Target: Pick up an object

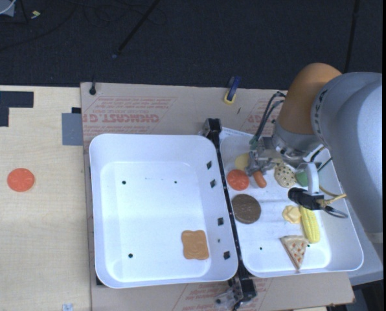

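Now | hand (259,162): grip state unclear, over right bin (348,251) | small orange carrot (260,179) just below, lying slantwise

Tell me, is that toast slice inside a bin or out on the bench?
Inside: the toast slice lies flat on the left bin floor, near its front right corner.

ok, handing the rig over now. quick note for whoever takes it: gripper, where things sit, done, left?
Gripper: down in the right bin, at its far end by the tomato and small carrot; can't tell its state.
Right bin also holds a brown disc, cracker, corn cob, yellow piece and pizza slice.
Left bin: one toast slice, near corner.
Done: nothing visibly lifted.
Left: grasp and lift one object.
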You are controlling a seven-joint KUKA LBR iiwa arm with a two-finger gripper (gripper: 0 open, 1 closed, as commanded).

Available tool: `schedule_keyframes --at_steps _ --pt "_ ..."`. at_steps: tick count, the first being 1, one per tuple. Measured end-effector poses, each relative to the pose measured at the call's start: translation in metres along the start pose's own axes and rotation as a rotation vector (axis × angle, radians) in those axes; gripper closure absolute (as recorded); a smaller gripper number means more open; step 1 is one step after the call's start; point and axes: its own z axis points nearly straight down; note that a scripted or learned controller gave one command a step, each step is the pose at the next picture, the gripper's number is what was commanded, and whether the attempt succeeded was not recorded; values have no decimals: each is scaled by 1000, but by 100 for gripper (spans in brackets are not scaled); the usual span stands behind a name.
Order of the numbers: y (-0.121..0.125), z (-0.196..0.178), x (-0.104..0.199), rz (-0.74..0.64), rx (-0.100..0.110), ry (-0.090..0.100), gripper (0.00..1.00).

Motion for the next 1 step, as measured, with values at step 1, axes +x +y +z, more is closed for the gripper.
schedule_keyframes --at_steps 1 --pt "-52 -132 -46 12 -10 -3 100"
